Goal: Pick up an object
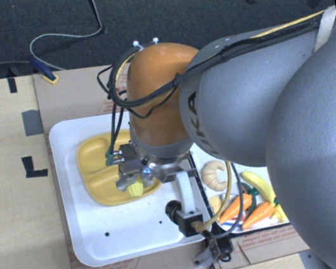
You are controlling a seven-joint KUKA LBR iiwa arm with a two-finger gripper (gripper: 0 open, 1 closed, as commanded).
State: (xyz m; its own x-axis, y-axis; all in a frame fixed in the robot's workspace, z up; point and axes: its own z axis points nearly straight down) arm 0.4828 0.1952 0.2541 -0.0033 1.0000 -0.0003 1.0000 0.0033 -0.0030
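The fingers (131, 183) reached down into the left bin (79, 198), their tips right at a small yellow-green object (135, 188) that lay on the yellow plate-like piece (100, 168); whether they were apart or clamped on it could not be told, since the wrist hardware covered them. The small object sat at the plate's 4 o'clock edge. The yellow piece itself rested in the upper middle of the left bin, towards 12 o'clock from the bin's bare white floor.

Above the fingers rose the orange band (157, 94) of the arm (281, 117), whose grey bulk swept in from 3 o'clock and covered much of the right bin (261, 222). In the visible strip of that bin, at about 4 o'clock from the fingers, lay a pale croissant-shaped toy (214, 175), a yellow banana (259, 185) and orange carrots (249, 210), close together. Black cables (117, 117) ran down beside the wrist. The bins stood on a cardboard-covered desk (10, 190).
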